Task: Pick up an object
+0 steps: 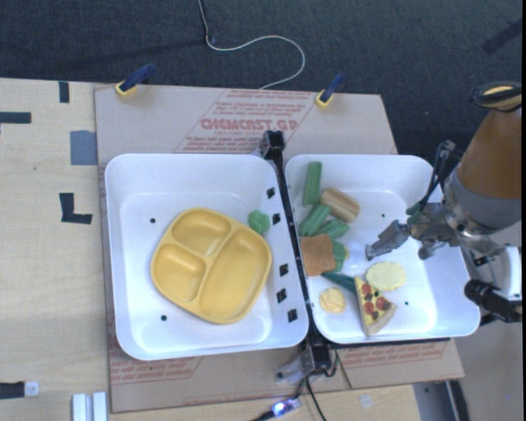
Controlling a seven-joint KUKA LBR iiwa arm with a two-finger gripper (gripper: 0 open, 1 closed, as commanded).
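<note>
The right bin (pixel 421 175) holds several toy foods: a green stick (pixel 312 182), a tan bun (pixel 340 203), a green leafy piece (pixel 324 227), a brown toast square (pixel 316 254), a pale yellow round slice (pixel 386 275), a pizza slice (pixel 373 306) and a small yellow piece (pixel 332 300). My gripper (pixel 405 243) hangs over the bare floor of the right bin, just above and right of the round slice. It is open, with nothing between its fingers.
The left bin (pixel 131 235) holds a yellow divided plate (pixel 212 264) and a small green piece (pixel 259 221) near the divider. A black strip (pixel 283 235) runs where the bins meet. The grey and orange arm (pixel 493 169) enters from the right.
</note>
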